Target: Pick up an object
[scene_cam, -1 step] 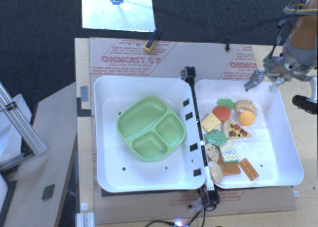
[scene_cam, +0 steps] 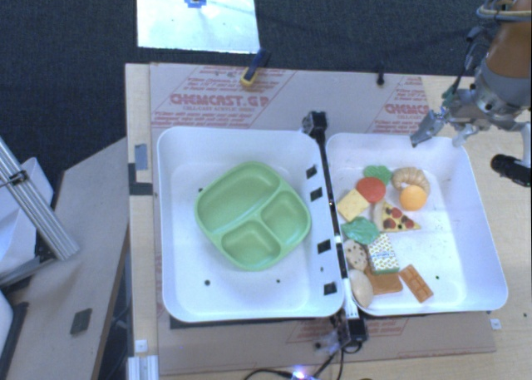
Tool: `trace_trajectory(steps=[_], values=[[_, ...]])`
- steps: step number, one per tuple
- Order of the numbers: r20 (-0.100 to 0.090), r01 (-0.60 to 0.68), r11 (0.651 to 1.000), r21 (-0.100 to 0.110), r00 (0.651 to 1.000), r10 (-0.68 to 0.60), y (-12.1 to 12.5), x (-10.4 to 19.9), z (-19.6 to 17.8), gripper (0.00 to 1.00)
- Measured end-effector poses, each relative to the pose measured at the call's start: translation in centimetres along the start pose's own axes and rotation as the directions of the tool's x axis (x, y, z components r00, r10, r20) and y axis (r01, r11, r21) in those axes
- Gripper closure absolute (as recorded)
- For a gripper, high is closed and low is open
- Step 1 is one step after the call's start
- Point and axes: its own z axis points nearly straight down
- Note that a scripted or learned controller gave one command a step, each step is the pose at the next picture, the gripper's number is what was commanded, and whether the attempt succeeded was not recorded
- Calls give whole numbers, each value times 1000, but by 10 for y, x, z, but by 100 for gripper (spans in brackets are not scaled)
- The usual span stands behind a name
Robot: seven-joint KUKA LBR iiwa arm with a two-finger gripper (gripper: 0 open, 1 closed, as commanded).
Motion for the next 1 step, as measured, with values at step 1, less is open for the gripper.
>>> trace_trajectory(steps=[1], values=[[1,3,1000,0,1000,-3,7,-4,57,0]])
